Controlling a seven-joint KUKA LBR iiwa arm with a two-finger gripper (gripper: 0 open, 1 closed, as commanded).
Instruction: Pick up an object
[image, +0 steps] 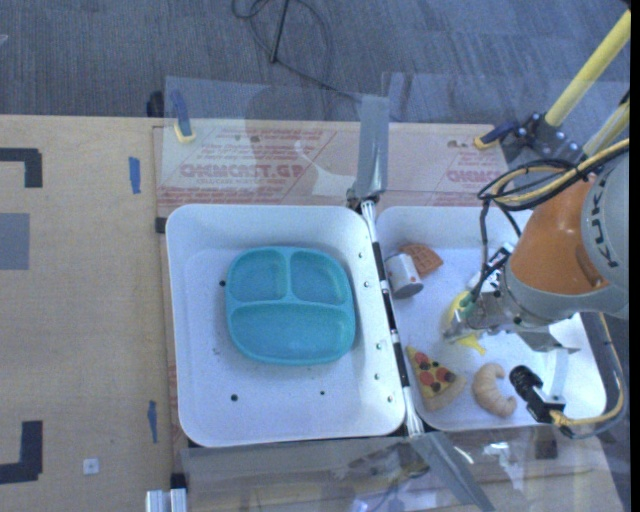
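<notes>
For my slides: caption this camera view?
Two-finger gripper lowered into right white bin over yellow toy; left bin holds teal divided plate.

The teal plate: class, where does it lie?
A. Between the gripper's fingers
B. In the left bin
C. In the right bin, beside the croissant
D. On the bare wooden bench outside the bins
B: the teal plate lies flat inside the left bin, while the croissant lies in the right bin.

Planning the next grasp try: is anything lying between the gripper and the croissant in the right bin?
Nothing visible does. The gripper sits over a yellow item; the croissant lies toward the near wall, bare bin floor between.
</notes>
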